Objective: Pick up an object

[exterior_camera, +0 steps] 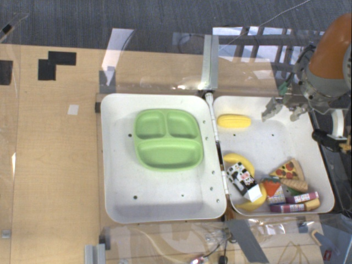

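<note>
**Robot arm hovers over toy-filled bin, claw spread and holding nothing**

The grey arm with its orange wrist band (330,51) reaches in from the right, its two-finger gripper (284,110) poised above the far edge of the right-hand shallow white bin (275,147). The two metal fingers (269,110) stand wide apart with nothing between them. A pale yellow oblong toy (234,121) lies just left of the gripper, near the bin's divider. The rest of the clutter sits at the near end, well apart from the claw: a yellow plastic banana (240,161), a black-and-white spotted block (240,176), a toy pizza slice (288,172) and two purple-wrapped bars (294,201) (small detail hard to tell). In the left-hand white bin (118,191) rests a green three-compartment plastic plate (168,138)
</note>
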Robot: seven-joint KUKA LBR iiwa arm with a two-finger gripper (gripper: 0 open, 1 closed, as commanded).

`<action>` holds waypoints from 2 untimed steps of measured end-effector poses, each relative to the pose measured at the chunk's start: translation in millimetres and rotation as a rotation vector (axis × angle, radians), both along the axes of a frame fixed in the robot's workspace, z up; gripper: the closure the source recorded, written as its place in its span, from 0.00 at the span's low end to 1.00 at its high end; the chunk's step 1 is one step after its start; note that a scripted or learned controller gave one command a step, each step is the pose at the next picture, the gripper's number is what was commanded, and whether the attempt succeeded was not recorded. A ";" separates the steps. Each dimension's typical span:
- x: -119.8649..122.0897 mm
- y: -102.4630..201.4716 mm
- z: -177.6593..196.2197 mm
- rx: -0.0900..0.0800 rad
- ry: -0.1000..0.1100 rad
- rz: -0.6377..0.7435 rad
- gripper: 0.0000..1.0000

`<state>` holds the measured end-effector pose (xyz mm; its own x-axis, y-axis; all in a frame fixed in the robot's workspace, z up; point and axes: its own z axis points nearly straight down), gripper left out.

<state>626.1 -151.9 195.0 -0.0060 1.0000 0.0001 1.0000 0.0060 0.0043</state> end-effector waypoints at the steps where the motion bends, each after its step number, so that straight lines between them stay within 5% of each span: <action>1: -88.0 32.0 -71.5 0.000 0.000 0.098 0.00; 2: -74.3 29.4 -62.9 -0.002 -0.002 0.389 0.00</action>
<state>551.7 -122.5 132.1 -0.3852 0.9228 -0.0027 0.9228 0.3852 0.0059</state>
